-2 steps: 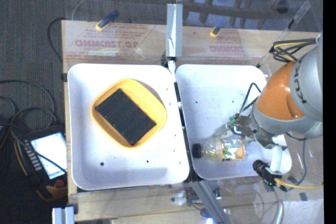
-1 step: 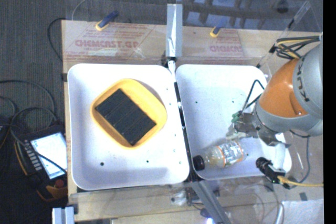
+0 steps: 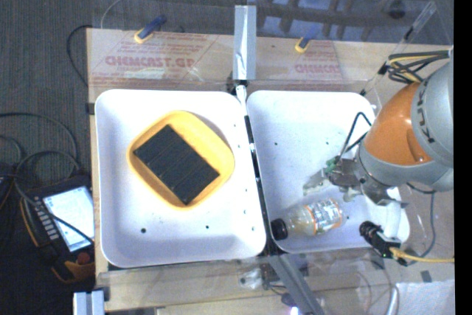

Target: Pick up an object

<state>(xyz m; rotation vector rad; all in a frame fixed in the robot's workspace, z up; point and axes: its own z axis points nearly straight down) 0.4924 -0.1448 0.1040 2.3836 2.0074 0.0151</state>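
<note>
Camera view: end effector [image 3: 341, 175], finger state impossible to tell, is hovering just above the bottle [image 3: 310, 219] lying crosswise.

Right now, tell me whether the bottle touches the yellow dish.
Apart. The camera view shows the bottle lying in the right bin and the yellow dish in the left bin.

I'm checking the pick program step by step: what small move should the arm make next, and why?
Probably shift the pincer a little toward the near wall of the right bin and lower it onto the bottle. The bottle lies on its side against that wall, just below the pincer, and nothing shows between the pincer's tips yet.
</note>
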